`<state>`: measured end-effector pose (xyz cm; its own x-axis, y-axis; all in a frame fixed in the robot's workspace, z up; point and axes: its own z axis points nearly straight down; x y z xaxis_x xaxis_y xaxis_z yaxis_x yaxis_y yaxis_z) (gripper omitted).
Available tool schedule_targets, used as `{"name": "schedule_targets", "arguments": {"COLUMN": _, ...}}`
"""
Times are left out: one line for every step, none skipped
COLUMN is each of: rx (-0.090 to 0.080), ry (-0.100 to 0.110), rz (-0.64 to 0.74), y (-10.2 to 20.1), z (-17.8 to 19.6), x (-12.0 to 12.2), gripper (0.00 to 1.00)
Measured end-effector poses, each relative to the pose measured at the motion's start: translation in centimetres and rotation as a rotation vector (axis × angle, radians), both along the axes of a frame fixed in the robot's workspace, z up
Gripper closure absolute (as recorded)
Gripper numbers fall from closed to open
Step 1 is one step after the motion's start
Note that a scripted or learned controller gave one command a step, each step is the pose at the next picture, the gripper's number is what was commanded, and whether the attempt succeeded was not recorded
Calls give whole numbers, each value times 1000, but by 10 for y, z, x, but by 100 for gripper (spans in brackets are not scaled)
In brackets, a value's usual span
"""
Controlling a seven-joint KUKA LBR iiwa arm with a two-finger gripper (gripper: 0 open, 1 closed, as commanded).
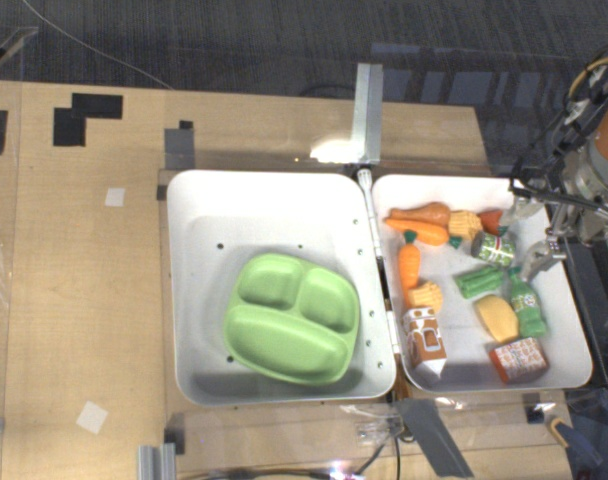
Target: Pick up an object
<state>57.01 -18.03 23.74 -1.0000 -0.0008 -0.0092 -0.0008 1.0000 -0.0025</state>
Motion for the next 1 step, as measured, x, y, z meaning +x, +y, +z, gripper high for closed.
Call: {"name": "schedule_targets", "arguments": {"rx": 2, "ry": 7, "rz": 242, "y": -4, "z": -120, "x": -25, "gripper": 0}}
